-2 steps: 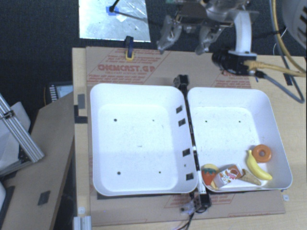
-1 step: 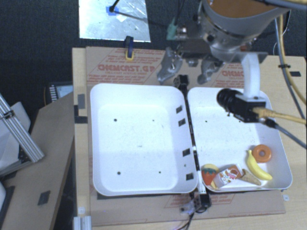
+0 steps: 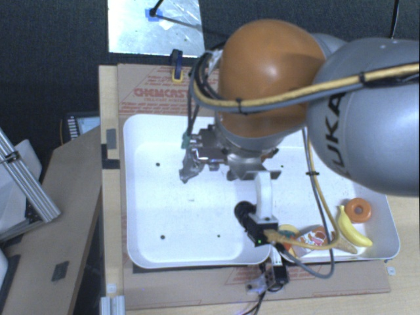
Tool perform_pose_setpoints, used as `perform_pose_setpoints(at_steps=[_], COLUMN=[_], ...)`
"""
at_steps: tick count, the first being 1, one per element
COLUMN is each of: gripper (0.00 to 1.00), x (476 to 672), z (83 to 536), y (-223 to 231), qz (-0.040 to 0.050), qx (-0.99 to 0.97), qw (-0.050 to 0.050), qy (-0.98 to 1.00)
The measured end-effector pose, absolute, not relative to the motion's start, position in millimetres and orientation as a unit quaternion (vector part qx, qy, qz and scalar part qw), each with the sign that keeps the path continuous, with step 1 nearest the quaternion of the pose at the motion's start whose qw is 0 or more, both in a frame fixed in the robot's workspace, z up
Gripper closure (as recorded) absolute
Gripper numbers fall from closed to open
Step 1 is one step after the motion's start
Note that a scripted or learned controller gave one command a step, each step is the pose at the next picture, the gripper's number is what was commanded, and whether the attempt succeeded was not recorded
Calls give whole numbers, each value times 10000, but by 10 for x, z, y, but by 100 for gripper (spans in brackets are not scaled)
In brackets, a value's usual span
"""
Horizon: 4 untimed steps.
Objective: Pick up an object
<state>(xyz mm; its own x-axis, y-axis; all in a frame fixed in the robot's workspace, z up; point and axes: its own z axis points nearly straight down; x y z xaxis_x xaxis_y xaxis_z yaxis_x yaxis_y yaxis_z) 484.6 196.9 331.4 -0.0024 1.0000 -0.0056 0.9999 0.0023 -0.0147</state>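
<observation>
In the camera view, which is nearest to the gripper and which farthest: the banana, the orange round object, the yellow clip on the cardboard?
Measured from the gripper, over the left bin:
1. Yellow clip, at the cardboard's far edge, above the gripper.
2. Banana, in the right bin, near its front corner.
3. Orange round object, just behind the banana; only slightly farther, almost too close to call.

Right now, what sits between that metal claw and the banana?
In the camera view, the gripper hangs over the left bin. Between it and the banana stand the arm's white bracket, a black fitting and looping cables.
</observation>
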Motion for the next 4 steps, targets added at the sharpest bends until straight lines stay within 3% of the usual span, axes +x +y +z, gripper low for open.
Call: perform_pose_setpoints(at_steps=[1,4], gripper=[0,0], x=[4867,4865], z=[4128,4083], y=[2371,2344], qz=[-49,-8], qx=[-7042,-7063], qw=[-10,-1], qy=[-7100,-7079])
